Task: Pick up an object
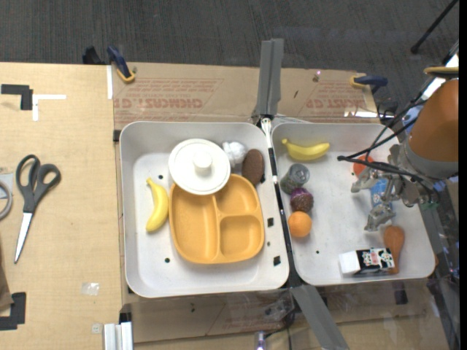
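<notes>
In left bin: round white lid.

scissors lie on the brown bench, left of the bins.

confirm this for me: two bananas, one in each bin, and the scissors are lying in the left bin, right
Not quite. The scissors lie on the bench outside the bins, left of the left bin, as the camera view shows. The rest holds: one banana in the left bin, another banana in the right bin.
</notes>
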Robot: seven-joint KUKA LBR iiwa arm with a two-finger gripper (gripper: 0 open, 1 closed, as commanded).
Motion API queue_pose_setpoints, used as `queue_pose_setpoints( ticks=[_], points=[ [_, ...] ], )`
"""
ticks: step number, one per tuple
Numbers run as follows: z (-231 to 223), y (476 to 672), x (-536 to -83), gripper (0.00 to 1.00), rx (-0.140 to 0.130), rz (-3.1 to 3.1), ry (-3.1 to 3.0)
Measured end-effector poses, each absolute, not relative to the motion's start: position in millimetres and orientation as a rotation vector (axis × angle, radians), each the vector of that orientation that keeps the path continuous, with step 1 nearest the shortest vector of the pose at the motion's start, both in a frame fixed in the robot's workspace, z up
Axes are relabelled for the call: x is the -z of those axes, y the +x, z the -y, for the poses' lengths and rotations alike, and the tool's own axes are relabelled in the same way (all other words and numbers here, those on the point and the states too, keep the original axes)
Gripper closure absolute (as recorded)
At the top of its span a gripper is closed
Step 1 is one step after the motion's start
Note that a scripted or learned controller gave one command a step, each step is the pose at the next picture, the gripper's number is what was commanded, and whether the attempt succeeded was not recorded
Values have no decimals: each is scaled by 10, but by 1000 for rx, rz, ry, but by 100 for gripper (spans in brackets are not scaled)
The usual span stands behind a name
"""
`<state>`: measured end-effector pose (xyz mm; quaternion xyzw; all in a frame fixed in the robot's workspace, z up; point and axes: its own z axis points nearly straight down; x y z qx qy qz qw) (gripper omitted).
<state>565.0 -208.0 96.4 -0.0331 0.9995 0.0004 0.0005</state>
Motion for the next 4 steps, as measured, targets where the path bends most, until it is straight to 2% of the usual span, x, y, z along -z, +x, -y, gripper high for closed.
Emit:
queue_pose_setpoints(
  ticks=[1, 2, 3, 4],
  points=[
    [2017, 5918, -902, 0, 0, -3129, 252],
    [2007, 5934, -971, 100, 1, -3129, 246],
    [1517, 6076, -2002, 100, -1, -3128, 287],
    [2053, 5785, -897, 100, -1, -3140, 94]
  ],
)
